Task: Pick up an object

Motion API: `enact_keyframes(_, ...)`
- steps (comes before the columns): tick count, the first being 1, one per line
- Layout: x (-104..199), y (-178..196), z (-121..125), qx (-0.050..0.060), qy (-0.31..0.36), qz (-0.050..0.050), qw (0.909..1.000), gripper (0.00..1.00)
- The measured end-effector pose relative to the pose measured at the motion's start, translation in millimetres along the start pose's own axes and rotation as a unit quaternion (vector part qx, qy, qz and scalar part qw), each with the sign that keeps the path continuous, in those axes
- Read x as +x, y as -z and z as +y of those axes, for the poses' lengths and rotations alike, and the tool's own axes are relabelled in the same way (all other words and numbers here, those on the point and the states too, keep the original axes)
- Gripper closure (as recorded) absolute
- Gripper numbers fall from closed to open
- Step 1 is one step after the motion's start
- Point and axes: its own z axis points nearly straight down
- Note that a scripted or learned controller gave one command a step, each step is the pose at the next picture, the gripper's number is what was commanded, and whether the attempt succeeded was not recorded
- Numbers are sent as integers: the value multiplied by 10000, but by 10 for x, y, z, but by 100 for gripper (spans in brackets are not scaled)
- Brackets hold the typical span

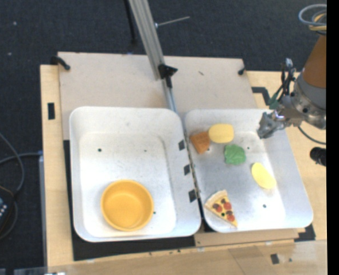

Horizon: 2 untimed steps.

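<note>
The right bin (284, 205) holds several food toys: an orange-brown piece (200, 142) at its left edge, a pale yellow lump (221, 133) beside it, a green lump (234, 154), a yellow lemon-like piece (263, 176) and a pizza slice (221, 207) at the front. My gripper (267, 125) hangs over the bin's far right rim, right of the yellow lump and above the green one. Nothing shows between its fingers.
The left bin (89, 136) holds an orange bowl (127, 204) near its front. A slanted metal pole (149, 33) rises from the back between the bins. The arm's wrist (307, 99) and cables stand at the right edge.
</note>
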Motion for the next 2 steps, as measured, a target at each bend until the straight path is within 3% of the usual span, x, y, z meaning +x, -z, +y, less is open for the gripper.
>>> enact_keyframes(1,-10,28,7,12,4,4,10000,100)
enact_keyframes(2,513,-143,-49,20,17,14,10000,100)
